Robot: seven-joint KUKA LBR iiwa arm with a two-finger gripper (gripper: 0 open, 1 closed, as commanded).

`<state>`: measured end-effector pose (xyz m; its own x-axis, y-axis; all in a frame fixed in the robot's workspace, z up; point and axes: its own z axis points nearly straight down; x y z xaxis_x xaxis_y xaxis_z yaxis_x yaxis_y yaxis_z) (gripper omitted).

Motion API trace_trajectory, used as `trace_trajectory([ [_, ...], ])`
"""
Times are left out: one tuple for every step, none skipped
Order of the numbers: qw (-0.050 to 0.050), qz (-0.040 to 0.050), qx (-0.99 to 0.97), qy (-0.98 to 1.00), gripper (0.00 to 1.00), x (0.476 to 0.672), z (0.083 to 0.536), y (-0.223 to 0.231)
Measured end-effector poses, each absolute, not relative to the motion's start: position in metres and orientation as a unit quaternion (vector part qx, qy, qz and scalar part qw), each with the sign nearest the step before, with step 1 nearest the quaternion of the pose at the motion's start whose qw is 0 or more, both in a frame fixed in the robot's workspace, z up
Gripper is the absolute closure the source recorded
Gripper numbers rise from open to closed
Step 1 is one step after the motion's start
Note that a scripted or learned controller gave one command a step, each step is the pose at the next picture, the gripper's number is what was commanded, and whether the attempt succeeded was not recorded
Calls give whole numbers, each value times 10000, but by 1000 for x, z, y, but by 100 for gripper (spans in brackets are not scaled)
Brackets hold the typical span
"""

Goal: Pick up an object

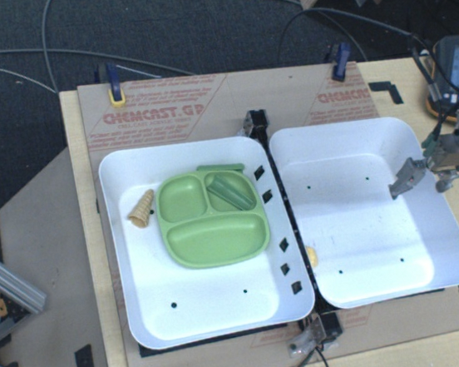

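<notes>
Green divided plate sits in left bin, upper-centre. We see green flat piece lying in plate's upper-right compartment, another green strip at plate's top edge. Tan cone-shaped obj lies on bin floor just left of plate. Small yellow bit at divider btw bins. Gripper hangs over right bin near its right wall, well apart from plate; we see nothing btw fingers; open or closed, we can't tell.
</notes>
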<state>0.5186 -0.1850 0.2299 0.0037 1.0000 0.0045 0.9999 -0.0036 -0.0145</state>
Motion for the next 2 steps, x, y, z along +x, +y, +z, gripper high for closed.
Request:
trace_trajectory([
  [7, 1, -7070, -7072, 0, 521, 237, -184],
  [33, 12, -7075, -7067, 0, 516, 191, -191],
])
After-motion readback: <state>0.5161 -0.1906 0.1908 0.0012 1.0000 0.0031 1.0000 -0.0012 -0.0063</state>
